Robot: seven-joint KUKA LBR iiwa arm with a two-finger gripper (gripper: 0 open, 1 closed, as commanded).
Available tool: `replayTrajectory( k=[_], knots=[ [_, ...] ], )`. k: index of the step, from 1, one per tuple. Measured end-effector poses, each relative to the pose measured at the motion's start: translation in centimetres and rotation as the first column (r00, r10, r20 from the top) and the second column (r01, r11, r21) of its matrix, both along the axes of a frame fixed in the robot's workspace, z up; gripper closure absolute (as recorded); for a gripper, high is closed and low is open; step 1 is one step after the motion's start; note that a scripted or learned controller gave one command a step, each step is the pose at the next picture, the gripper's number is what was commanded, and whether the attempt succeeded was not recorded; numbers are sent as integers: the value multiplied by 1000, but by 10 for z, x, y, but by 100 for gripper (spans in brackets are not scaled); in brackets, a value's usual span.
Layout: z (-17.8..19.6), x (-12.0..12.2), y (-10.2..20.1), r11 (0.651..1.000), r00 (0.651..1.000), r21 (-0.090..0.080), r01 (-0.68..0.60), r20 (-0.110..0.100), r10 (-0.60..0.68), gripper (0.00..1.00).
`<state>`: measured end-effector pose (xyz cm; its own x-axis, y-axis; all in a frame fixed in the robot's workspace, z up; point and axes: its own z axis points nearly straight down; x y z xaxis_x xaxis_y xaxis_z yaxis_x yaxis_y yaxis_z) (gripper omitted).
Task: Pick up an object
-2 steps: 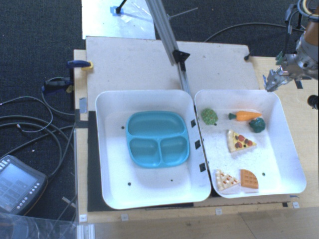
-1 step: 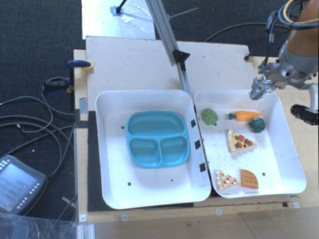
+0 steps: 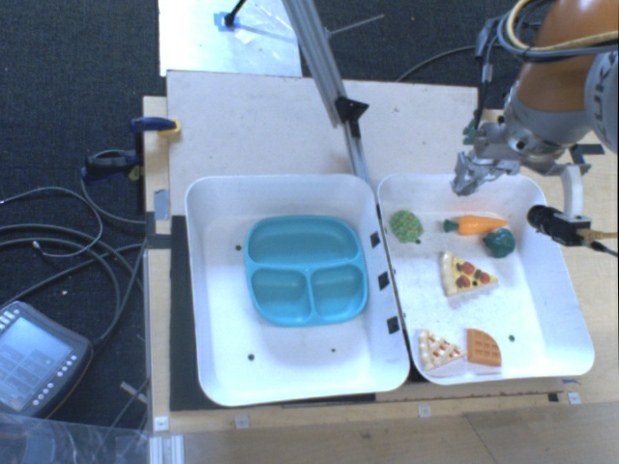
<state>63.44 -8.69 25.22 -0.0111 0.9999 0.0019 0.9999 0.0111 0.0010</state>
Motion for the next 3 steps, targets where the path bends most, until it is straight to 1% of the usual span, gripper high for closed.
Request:
replayTrajectory(
  k=[1,2,3],
  knots=[
    [-10,-19,59,1000,1000,1,0,-2,0,100],
    [-2,-35,108,1000,1000,1,0,-1,0,100],
    [-14,-51,168,1000,1000,1,-1,-2,1,100]
  ],
)
